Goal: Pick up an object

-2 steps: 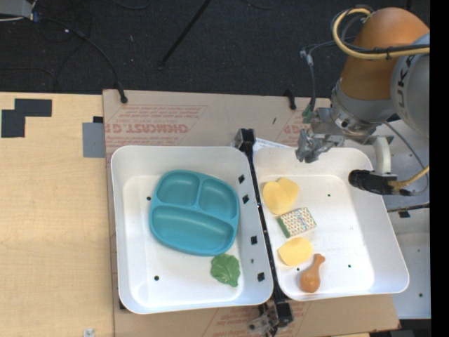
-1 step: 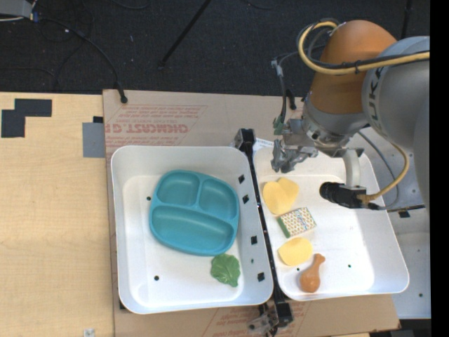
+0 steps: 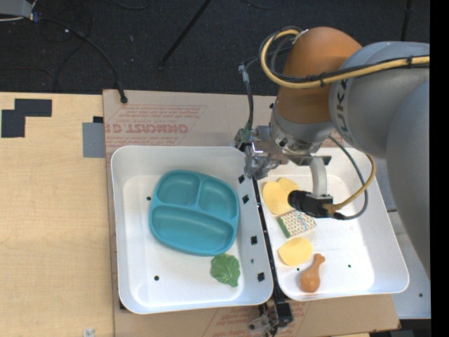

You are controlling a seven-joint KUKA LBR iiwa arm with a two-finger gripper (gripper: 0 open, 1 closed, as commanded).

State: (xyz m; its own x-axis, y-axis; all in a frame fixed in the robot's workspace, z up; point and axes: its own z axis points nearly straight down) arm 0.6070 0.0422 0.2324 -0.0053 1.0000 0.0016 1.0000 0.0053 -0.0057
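Desk [image 3: 49,223]: pale wood across the left of the frame, carrying a sheet of printed cardboard [image 3: 175,121] on which both bins rest.
Left bin [image 3: 135,276]: shallow, white, at centre frame; holds two things.
Teal plate [image 3: 193,213]: three-compartment dish lying flat in the middle of the left bin, turned slightly off square with the bin walls.
Green leafy toy [image 3: 226,269]: lies on the left bin's floor just below the plate's lower right corner, near the wall shared with the right bin.
Right bin [image 3: 372,258]: shallow, white, right of centre, side by side with the left bin; holds four small things in a loose column.
Upper yellow piece [image 3: 276,196]: uppermost in the column, close to the shared wall.
Patterned block [image 3: 299,223]: pale, speckled, with a green edge, just below the upper yellow piece.
Lower yellow piece [image 3: 295,251]: just below the patterned block.
Orange drumstick [image 3: 312,272]: lowest in the column, touching or nearly touching the lower yellow piece.
Arm [image 3: 316,55]: grey with an orange band, reaching in from the upper right.
Jaws: over the upper left corner of the right bin, by the shared wall, just above the upper yellow piece; whether they are apart or together cannot be told from this view.
Task objects: all six lie on the bin floors.
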